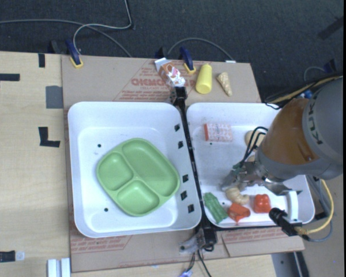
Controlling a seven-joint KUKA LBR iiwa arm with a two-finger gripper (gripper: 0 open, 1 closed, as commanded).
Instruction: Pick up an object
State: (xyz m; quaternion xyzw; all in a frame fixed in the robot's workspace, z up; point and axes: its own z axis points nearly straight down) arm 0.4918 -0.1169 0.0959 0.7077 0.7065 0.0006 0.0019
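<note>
In the bin on the view's right [219, 160], the claw [233, 182] hangs low over the near half, with the grey arm and its orange band covering the bin's right part. Whether the claw is wide or narrow cannot be told from this angle.

Just below the claw in the view, touching or almost touching it, lies a pale tan lump [237, 195]. It is crowded. A red piece [261, 202] sits just beside it, to the claw's lower right. An orange-red piece [239, 213] lies right under the lump, against the bin's near wall. A green pod-like piece [214, 207] lies to the claw's lower left.

Well above the claw, apart from the rest, a red-and-white packet [219, 132] lies flat.

Far to the claw's left, past the dividing wall, the other bin [86, 154] holds a green divided plate [138, 176].

Beyond both bins, on the cardboard, stand a yellow bottle [203, 78], a tan cone [224, 83] and a small carton [170, 74].
</note>
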